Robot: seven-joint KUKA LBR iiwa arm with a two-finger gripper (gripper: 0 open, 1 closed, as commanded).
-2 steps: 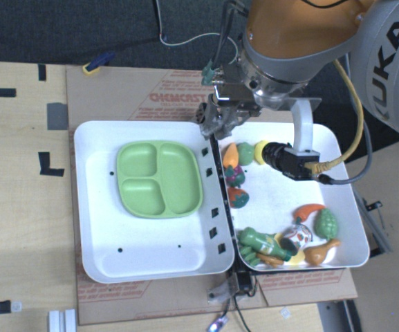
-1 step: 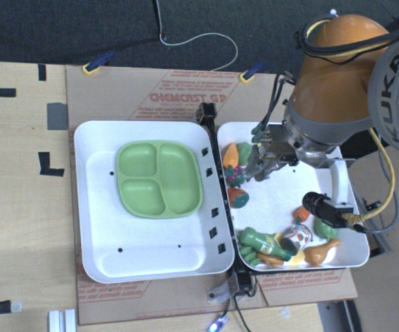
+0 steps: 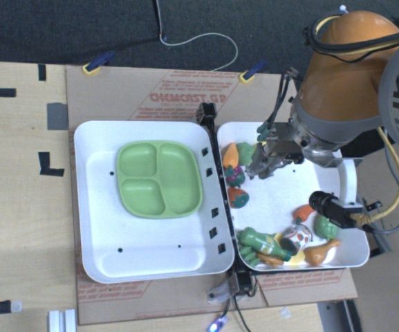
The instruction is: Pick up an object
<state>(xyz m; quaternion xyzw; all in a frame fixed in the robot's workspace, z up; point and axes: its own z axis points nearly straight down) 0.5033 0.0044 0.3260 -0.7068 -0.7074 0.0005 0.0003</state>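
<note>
A green tray (image 3: 160,179) lies in the left bin (image 3: 95,254). Right of that tray, toys (image 3: 235,175) crowd the right bin's (image 3: 351,258) left edge and near side. The gripper (image 3: 261,164) hangs above those toys; whether it grips is unclear.

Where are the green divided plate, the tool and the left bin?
green divided plate (image 3: 160,179): camera view, on the ridge where its compartments meet.
tool (image 3: 259,169): camera view, at the tips of the dark fingers, above the right bin's toys.
left bin (image 3: 151,258): camera view, on bare white floor near its front wall.
</note>
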